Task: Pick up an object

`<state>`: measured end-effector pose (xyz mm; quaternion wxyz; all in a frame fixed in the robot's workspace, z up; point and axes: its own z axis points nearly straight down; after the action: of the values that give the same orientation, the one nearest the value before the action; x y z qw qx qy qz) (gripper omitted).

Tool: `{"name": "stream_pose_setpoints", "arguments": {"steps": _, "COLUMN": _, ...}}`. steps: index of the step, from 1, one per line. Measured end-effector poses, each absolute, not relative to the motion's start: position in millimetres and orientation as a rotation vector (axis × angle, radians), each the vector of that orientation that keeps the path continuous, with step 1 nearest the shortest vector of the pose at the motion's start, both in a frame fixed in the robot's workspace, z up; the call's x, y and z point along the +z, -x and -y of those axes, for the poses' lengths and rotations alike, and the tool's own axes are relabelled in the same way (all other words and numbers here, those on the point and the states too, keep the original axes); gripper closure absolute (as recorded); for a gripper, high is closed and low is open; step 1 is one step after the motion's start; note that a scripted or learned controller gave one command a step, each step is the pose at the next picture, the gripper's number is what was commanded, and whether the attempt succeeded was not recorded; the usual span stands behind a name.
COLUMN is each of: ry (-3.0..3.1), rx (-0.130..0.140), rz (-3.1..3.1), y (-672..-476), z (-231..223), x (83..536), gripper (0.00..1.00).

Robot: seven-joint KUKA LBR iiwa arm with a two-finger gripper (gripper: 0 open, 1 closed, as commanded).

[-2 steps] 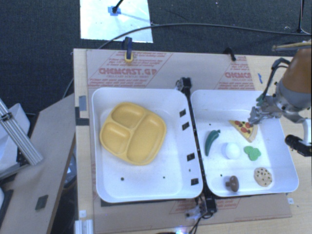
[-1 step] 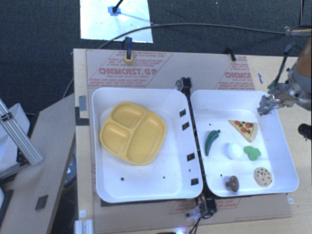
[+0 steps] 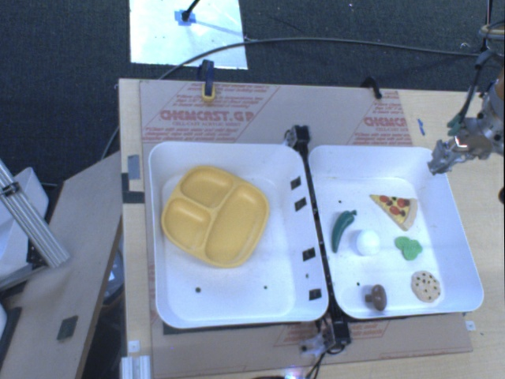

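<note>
The right bin (image 3: 454, 212) holds several small toy foods. A pizza slice (image 3: 394, 208) lies near its far right side, with a green pepper (image 3: 342, 229) and a white ball (image 3: 367, 242) toward the middle. A green leafy piece (image 3: 408, 248), a cookie (image 3: 426, 286) and a brown mushroom (image 3: 375, 296) lie toward the front. My gripper (image 3: 443, 159) hangs over the bin's far right corner, up and to the right of the pizza slice, apart from every object.
The left bin (image 3: 177, 290) holds a yellow divided plate (image 3: 215, 214). A black divider with clips (image 3: 312, 219) runs between the two bins. Cardboard (image 3: 268, 109) lies under both bins, and a cable (image 3: 316, 42) crosses the dark floor behind.
</note>
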<state>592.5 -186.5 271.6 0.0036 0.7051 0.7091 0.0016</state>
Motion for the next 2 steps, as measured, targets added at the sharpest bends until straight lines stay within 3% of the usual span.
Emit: {"name": "stream_pose_setpoints", "arguments": {"steps": 2, "ry": -2.211, "rx": 0.003, "rz": -2.232, "y": -573.3, "z": 84.6, "x": 275.4, "gripper": 1.0}}
